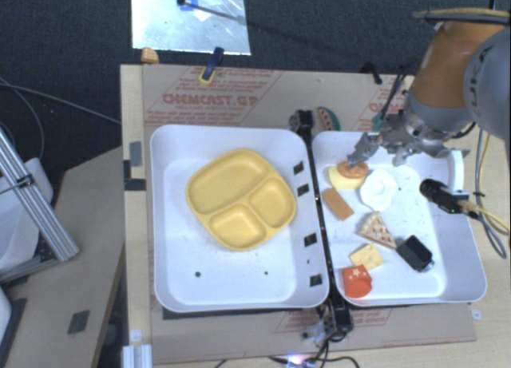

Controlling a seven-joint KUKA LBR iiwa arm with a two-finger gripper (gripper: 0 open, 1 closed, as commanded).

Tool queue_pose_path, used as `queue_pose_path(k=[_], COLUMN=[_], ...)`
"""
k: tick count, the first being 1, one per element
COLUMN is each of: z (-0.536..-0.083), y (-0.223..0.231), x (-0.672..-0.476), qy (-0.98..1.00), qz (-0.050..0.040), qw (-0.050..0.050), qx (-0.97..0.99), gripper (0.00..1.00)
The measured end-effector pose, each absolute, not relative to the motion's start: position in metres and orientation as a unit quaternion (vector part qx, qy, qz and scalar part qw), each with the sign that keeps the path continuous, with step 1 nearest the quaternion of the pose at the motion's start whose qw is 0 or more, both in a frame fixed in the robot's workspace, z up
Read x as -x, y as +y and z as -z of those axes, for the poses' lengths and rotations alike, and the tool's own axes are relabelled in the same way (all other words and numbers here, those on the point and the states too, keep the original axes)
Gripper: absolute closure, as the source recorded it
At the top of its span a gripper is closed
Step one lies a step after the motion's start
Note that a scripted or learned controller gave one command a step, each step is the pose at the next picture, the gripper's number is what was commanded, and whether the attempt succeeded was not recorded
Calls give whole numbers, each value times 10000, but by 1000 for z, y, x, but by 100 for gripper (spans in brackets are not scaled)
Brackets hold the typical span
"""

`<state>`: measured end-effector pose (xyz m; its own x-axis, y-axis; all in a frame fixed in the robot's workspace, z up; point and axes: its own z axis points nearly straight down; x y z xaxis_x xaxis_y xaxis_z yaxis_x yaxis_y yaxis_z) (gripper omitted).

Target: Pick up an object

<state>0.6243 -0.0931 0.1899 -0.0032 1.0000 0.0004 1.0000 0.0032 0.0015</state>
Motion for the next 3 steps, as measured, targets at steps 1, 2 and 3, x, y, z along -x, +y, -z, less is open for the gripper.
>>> queue_pose_path(k=[1,2,3], z=[-81,-191,-114], y=[-103,-13,-104], x=[-585,-548,-520], qy=[7062,7113,7047], qz=[-11,-42,21], qw=[-5,12,-11], qx=[-7080,-7029,-7095], gripper=[0,0,0])
